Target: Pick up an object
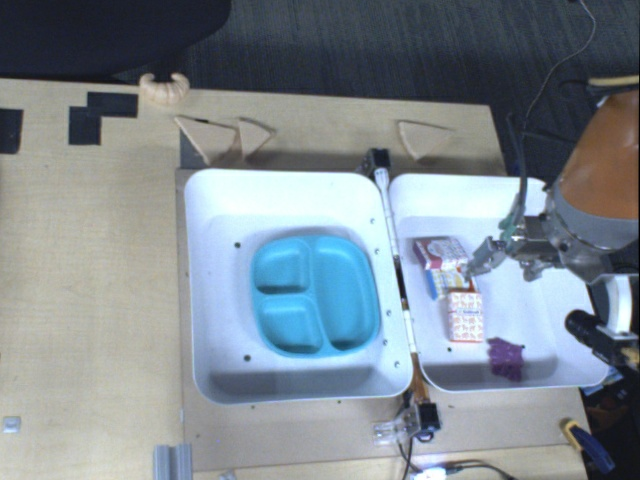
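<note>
My arm comes in from the right over the right bin [560,368], the orange band showing above the grey wrist. My gripper [487,256] hangs low over the left part of that bin, its tips just beside the upper right corner of a red-and-white packet [440,252]. I cannot tell from here how my tool stands, wide or narrow, and nothing shows between its tips. Just below the packet a small blue object [436,284] peeks out along its lower edge. Below that lies a flat card with a red-and-white checked pattern [465,316], near the middle of the bin. A purple crumpled piece [506,357] sits toward the bin's lower edge, apart from the card. In the left bin [215,268] a blue divided tray [315,293] with three compartments lies flat in the middle. The two bins sit side by side on the pale wooden bench [90,298].
</note>
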Available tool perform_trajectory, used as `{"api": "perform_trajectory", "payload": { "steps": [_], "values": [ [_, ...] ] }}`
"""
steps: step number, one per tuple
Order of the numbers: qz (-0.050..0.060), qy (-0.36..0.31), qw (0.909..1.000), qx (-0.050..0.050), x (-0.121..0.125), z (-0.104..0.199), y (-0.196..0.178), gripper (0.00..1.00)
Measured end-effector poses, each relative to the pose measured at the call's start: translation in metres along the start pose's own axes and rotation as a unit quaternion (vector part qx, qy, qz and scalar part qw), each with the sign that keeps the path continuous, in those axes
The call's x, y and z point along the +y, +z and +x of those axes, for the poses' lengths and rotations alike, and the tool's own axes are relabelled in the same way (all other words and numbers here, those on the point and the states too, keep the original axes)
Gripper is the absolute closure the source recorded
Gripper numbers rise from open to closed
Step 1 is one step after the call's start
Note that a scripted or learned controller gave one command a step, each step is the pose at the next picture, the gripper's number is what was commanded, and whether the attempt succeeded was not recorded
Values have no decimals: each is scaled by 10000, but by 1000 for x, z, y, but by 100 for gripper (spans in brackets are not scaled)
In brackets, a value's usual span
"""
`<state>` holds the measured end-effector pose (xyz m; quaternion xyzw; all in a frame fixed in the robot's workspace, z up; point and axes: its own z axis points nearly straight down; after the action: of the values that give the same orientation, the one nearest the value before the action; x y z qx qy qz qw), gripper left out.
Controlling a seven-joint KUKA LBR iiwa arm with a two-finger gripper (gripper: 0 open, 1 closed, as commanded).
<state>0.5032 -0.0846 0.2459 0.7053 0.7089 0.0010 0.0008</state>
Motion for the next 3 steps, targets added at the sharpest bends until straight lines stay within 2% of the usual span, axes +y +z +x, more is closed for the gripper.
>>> {"api": "perform_trajectory", "payload": {
  "steps": [1,2,3],
  "values": [
    [18,19,10000,2,-14,-36,125,0],
    [-17,18,10000,-10,-15,-7,159,0],
    [-47,13,10000,-10,-13,-6,147,100]
  ]
}}
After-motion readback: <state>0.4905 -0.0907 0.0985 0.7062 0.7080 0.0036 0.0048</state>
